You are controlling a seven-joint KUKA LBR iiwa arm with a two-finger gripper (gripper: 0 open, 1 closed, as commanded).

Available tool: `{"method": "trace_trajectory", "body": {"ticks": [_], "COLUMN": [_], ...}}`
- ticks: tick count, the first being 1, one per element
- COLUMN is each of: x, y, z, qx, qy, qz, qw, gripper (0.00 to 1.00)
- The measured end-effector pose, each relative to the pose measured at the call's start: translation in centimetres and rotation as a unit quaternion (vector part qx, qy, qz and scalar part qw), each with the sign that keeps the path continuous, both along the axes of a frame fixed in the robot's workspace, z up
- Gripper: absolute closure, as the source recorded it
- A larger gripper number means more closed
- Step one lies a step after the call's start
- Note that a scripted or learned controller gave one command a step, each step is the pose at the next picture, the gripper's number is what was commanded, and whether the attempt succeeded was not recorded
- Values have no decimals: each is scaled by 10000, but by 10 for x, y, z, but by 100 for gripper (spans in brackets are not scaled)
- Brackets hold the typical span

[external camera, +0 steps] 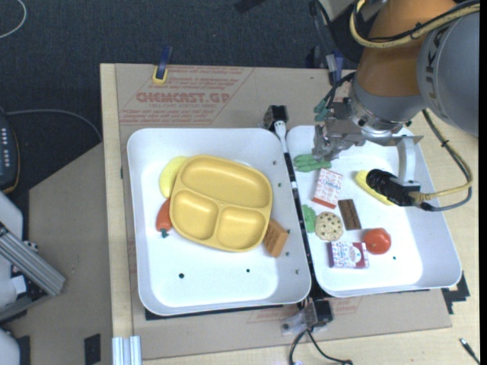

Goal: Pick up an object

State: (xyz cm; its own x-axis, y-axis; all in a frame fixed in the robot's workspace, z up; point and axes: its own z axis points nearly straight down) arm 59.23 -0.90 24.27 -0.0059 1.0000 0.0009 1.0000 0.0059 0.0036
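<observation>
Two white bins sit side by side on the surface (pixel 190 90). Nearest me in the right bin (pixel 415 261) I see a red-and-white packet (pixel 347 255) touching a tomato (pixel 377 240); the packet's print is too small to read. Just beyond lie a cookie (pixel 329 225), a brown bar (pixel 348 214) and a small green piece (pixel 309 217) against the bin's left wall, its shape unclear.

Farther on is a second packet (pixel 327 187). To its right is a yellow thing (pixel 370 182), partly covered by robot hardware, so I cannot name it.

In the left bin (pixel 213 280) a yellow divided plate (pixel 221 204) takes the middle. A brown block (pixel 275 239) rests at its near right corner and a red-orange vegetable (pixel 163 217) pokes out at its left edge. A yellow fruit (pixel 172 172) is mostly hidden under its far left corner.

At the far end of the right bin the gripper (pixel 327 147) hangs right over a flat green leaf (pixel 307 162). I cannot tell whether they touch, nor whether the gripper is wide or narrow, because the wrist blocks my line of sight. The arm (pixel 411 44) is cut off at the top right.
</observation>
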Motion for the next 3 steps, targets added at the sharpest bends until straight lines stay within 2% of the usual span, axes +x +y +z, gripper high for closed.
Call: {"method": "trace_trajectory", "body": {"ticks": [1, 2, 3], "x": [-4, -5, 7], "y": [53, 108, 93], "z": [-19, -27, -15], "qx": [4, 8, -5], "qy": [38, 30, 1], "qz": [-4, 1, -35], "qw": [10000, 10000, 10000], "gripper": [100, 100, 100]}}
